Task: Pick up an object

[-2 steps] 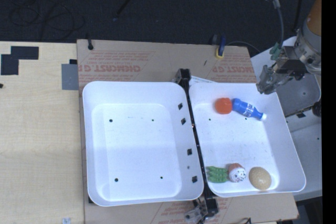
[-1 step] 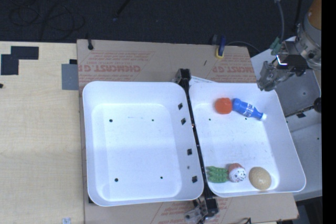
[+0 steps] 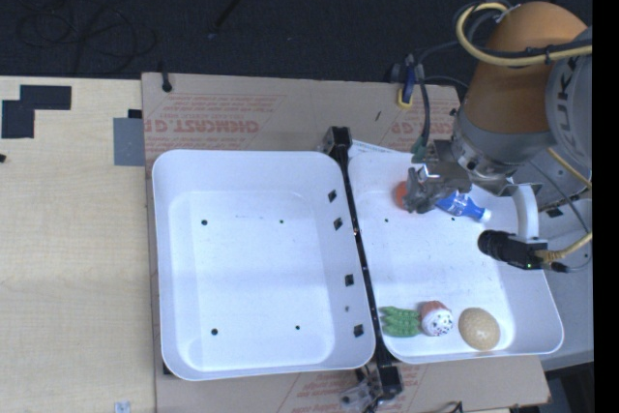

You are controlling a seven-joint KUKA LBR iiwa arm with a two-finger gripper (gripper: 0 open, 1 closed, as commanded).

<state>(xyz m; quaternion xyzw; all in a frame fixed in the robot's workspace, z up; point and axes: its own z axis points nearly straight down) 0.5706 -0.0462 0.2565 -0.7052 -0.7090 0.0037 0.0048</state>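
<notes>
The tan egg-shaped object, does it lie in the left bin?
No, the tan egg-shaped object lies in the right bin, near its front edge.

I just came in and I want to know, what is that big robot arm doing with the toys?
The robot arm's gripper is down in the right bin, by an orange thing and a blue thing near the bin's far side. I can't tell if it has grabbed anything. A green toy, a small white spotted one and a tan egg-shaped one lie along the near edge. The left bin sits beside it.
</notes>
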